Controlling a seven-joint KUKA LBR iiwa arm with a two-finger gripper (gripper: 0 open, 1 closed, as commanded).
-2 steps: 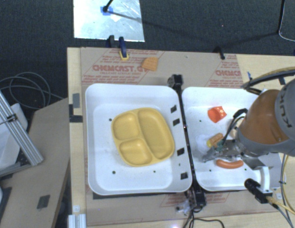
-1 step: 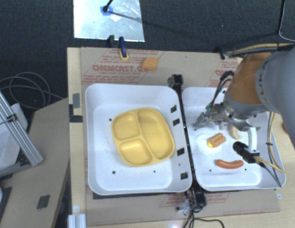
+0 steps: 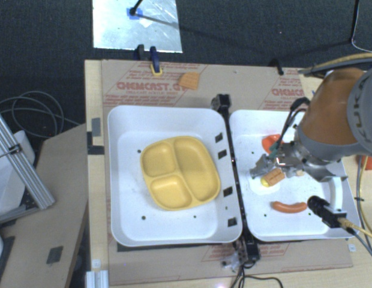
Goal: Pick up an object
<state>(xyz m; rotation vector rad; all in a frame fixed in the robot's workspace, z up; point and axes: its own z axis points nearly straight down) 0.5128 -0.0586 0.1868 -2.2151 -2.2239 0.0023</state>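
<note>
where the slanted overhead view takes in the whole scene: a brown cardboard-covered worktop (image 3: 174,83) with red print, bearing two shallow white plastic bins side by side. left bin (image 3: 123,161): holding a yellow three-compartment plastic tray (image 3: 180,173), tilted a little, near the middle. right bin (image 3: 252,221): entered from the right by the grey arm with its orange band (image 3: 333,116), reaching down over the bin's centre. below the wrist, the metal pincer (image 3: 271,168), low in the right bin, just over a small tan and yellow block-like object (image 3: 272,177); touching or merely beside it, hard to tell, and whether the pincer is apart or together, impossible to tell at this angle. near the bin's front edge, well clear of the pincer, a brownish-orange sausage-shaped toy (image 3: 288,207) lying flat. above the pincer, partly hidden by cables, a small orange-red rounded object (image 3: 270,141). outside the bins, on the worktop behind the left bin, a small tan cracker-like square (image 3: 189,80).
</note>
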